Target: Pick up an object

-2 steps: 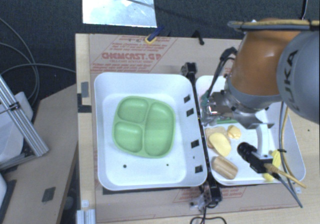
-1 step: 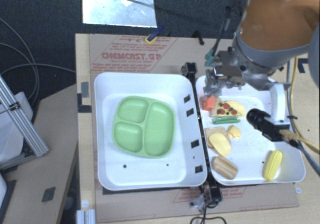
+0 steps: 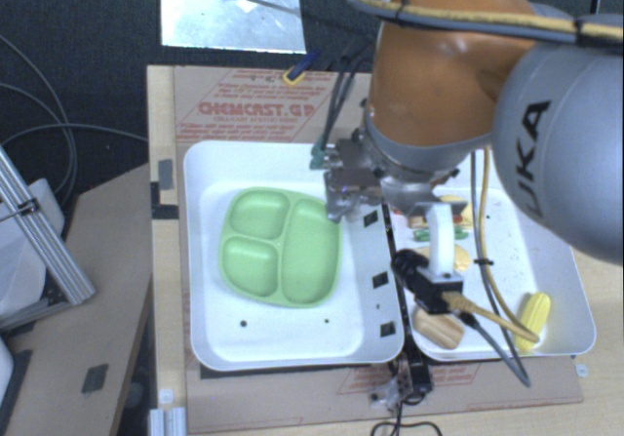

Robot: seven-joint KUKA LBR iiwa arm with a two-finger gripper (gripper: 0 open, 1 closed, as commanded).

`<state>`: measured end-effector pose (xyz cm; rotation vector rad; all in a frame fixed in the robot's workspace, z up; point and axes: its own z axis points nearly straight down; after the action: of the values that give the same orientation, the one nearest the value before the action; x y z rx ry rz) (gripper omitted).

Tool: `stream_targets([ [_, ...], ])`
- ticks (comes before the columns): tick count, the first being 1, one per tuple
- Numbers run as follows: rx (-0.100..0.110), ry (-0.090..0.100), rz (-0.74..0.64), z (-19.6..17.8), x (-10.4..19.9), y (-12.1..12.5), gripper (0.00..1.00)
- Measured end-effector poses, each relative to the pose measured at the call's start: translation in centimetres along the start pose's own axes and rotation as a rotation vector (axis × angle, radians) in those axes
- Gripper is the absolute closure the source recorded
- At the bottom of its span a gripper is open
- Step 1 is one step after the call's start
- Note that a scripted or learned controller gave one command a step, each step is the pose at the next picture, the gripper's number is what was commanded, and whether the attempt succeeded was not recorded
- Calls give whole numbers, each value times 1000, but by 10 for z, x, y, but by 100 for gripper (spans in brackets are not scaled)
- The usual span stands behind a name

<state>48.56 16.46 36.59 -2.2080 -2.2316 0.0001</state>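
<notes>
The gripper (image 3: 340,192) hangs over the left bin (image 3: 210,332), just above the plate's rim at about 2 o'clock. Whether it is spread or pressed together cannot be told from this angle, and nothing is seen held in it. The green plate (image 3: 280,248), split into three sections, lies flat in the middle of that bin. In the right bin (image 3: 575,312), a yellow corn (image 3: 535,312) lies toward 4 o'clock and a wooden block (image 3: 439,329) sits near 7 o'clock, well apart from the plate.
</notes>
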Motion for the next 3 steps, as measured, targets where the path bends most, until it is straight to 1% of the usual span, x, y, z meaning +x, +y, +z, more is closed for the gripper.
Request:
stream_targets([
  [1,-6,0,-1,-14,-4,2,100],
  [3,-10,1,-14,-35,-4,3,100],
])
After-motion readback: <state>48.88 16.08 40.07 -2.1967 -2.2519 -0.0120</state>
